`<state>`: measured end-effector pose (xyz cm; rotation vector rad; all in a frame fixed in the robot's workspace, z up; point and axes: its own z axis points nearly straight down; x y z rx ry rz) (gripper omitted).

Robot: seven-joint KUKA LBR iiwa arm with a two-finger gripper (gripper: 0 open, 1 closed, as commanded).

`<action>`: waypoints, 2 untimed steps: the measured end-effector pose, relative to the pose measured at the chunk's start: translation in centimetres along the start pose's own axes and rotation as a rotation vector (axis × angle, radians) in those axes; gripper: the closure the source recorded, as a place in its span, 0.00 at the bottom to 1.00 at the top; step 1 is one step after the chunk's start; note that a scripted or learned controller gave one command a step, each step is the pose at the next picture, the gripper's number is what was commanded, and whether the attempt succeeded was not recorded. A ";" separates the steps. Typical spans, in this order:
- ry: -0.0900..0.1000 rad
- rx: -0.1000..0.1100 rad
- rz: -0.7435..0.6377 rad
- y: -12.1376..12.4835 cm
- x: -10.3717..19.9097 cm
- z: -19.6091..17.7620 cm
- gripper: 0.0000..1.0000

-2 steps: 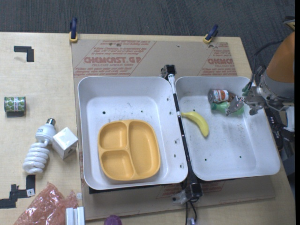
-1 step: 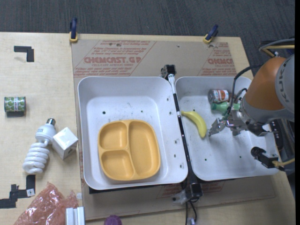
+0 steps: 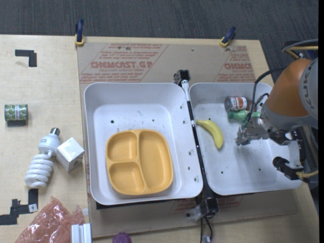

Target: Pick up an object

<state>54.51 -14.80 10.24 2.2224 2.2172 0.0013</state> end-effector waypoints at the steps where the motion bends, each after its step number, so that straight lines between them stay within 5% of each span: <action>1: 0.000 0.000 0.000 0.0 0.0 0.0 0.00; 2: -0.001 -0.003 0.000 0.1 -0.1 -1.1 1.00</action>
